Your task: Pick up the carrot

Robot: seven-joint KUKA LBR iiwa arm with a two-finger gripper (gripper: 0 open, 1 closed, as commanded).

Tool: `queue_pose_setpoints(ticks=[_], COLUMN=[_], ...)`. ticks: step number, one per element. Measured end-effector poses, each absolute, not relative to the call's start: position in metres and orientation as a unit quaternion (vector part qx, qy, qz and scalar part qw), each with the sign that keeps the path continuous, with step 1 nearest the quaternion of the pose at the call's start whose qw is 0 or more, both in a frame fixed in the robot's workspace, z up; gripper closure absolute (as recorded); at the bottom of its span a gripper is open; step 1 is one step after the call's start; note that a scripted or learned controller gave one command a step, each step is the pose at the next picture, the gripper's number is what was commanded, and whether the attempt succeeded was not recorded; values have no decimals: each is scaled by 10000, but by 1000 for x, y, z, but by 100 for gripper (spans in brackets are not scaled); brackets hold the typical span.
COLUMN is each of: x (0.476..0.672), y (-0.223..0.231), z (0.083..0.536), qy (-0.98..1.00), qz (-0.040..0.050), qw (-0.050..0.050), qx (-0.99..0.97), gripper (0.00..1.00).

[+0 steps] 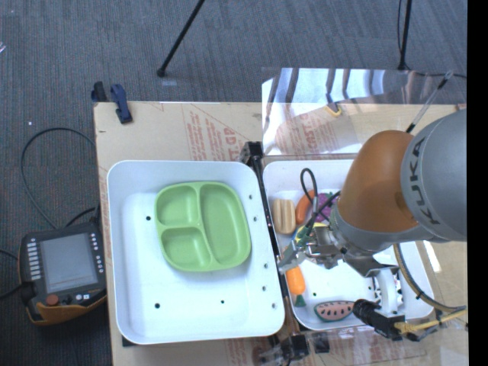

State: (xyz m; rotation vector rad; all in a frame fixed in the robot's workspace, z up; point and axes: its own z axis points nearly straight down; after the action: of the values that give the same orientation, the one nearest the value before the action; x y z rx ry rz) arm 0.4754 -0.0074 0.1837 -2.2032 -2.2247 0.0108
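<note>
- The carrot [295, 281] lies in the right bin [335, 322], near its left wall, at about 7 o'clock from the end effector [307, 244].
- The end effector hangs just above it; cannot tell how it is set.
- A watermelon slice [335, 309] sits at 4 o'clock from the carrot; a tan bread piece [284, 214] at 12 o'clock.
- The left bin [130, 280] on the counter [175, 128] holds a green divided plate [203, 226].
</note>
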Motion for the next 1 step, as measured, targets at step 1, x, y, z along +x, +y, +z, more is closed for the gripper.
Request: queue_pose_setpoints(ticks=[1], x=[475], y=[-7], z=[184], qy=[-7105], qz=[34], qw=[53], qx=[-7037], gripper=[0])
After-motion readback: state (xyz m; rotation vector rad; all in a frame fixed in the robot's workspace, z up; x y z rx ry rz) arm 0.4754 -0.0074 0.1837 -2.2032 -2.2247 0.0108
